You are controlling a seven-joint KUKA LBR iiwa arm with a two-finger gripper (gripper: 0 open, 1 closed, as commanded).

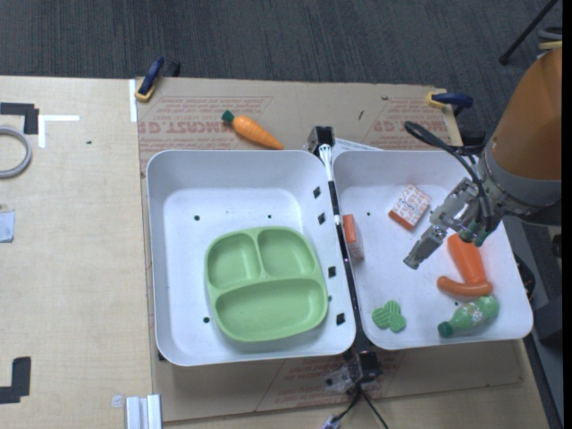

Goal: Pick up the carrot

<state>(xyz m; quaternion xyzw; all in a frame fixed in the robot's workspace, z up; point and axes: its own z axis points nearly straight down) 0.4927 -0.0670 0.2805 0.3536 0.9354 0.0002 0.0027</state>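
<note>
A carrot (253,130) with a green top lies on the cardboard behind the left bin, outside both bins. A second thick orange carrot-like piece (466,257) lies in the right bin (375,172), near its right wall. My gripper (432,239) hangs low over the right bin, just left of that orange piece, and its fingers (418,254) point down and to the left. It looks open, and nothing shows between the fingers. The orange piece is beside the gripper, not in it.
The right bin also holds a red-and-white box (409,207), an orange sausage (465,286), a green bottle (469,317), a green leafy piece (389,316) and a small orange block (350,232) by the divider. A green divided plate (265,283) lies in the left bin.
</note>
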